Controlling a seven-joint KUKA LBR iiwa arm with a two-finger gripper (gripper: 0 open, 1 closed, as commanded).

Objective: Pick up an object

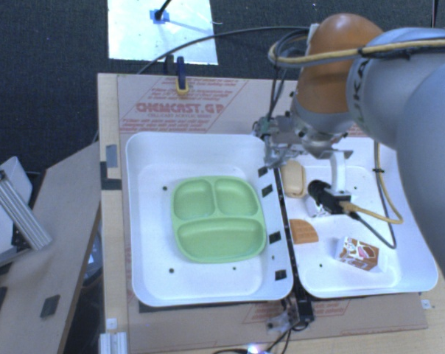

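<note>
You see the grey arm reaching in from the right of the frame, with its orange band above the wrist. Its jaws hang over the upper left corner of the right bin, close to the wall that the two bins share. They are lost among the wrist hardware, so you cannot tell whether they stand apart or together. Just below them in the frame lies a tan oblong piece, shaped like a bread roll, lengthwise along that shared wall; you cannot tell whether the jaws touch it. Lower in the same bin, also near the shared wall, lies a flat orange-brown wedge. To its lower right, well apart from the roll-like piece, is a small brown-and-white packet. The left bin holds a green divided plate lying flat near its middle, with two small compartments toward the top of the frame and one large one below. Both bins rest on a cardboard sheet printed in red with "CHEMCAST GP", which covers the table. A blue-and-yellow clamp sits at the sheet's upper edge.
</note>
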